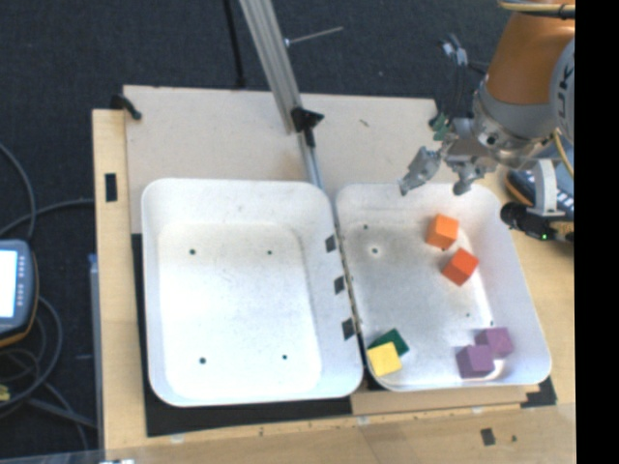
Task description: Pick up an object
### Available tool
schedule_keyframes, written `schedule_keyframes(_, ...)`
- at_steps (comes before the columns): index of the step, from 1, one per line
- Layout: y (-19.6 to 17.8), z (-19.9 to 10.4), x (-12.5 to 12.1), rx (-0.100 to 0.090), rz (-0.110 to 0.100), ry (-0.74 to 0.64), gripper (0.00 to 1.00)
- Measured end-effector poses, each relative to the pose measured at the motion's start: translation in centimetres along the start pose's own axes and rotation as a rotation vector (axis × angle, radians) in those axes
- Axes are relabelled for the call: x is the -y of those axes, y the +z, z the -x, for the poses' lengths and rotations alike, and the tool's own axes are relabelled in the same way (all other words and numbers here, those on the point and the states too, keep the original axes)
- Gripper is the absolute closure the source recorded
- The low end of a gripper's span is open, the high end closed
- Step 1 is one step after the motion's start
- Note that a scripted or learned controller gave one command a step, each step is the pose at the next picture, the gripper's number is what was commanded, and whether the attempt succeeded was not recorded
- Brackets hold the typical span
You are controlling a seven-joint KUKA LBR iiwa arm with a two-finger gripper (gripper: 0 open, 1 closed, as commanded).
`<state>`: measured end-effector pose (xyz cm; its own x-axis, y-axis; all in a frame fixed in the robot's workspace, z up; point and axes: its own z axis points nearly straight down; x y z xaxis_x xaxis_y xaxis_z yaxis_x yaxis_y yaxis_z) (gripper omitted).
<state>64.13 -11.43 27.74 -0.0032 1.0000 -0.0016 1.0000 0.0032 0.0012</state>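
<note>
My gripper [441,177] hangs open above the far edge of the right bin [406,278], with nothing between its two fingers. Just below and to its right lies an orange cube [444,231], and a darker orange-red cube [459,266] sits a little nearer the camera. At the bin's near left corner a yellow block [384,360] rests against a green block [394,341]. Two purple blocks [484,353] lie together at the near right corner.
The left bin [237,288] stands beside the right one. A slanted aluminium post [276,66] rises behind the seam between the bins. Cables and a small screen [14,288] lie off the bench at the left.
</note>
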Motion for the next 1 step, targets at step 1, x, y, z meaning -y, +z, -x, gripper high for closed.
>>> schedule_keyframes(1,3.75,8.57,0.85,0.003,-0.004,0.01,0.0)
